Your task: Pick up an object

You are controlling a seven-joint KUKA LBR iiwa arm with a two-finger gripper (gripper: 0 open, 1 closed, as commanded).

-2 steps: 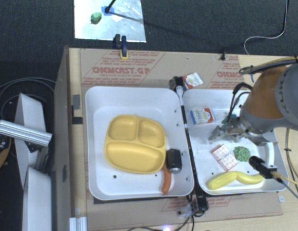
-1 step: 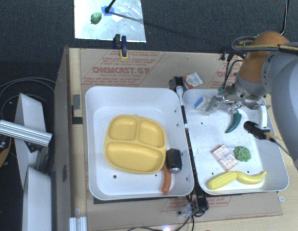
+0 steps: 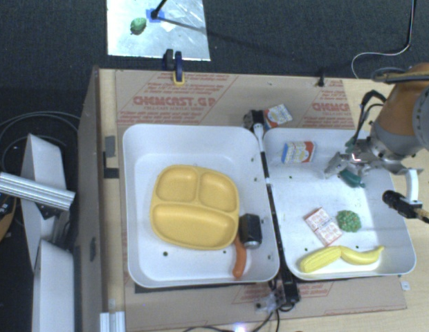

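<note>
The claw [image 3: 351, 168] hovers in the right bin [image 3: 401, 220] — its grip cannot be told; the green ball [image 3: 348, 220] lies directly toward the front edge.

In the right bin [image 3: 401, 258] near my tool [image 3: 353, 169] lie several small things: a white and blue carton [image 3: 297, 151] with a red patch lying flat near the far wall, a red-and-white packet [image 3: 323, 226] flat on the floor, a green knobbly ball [image 3: 349, 220] just beside it, and two yellow bananas [image 3: 339, 256] end to end along the near wall. The left bin [image 3: 142, 185] holds a yellow divided plate [image 3: 195, 206], a black can [image 3: 250, 229] on its side touching it, and an orange sausage [image 3: 239, 261].
</note>
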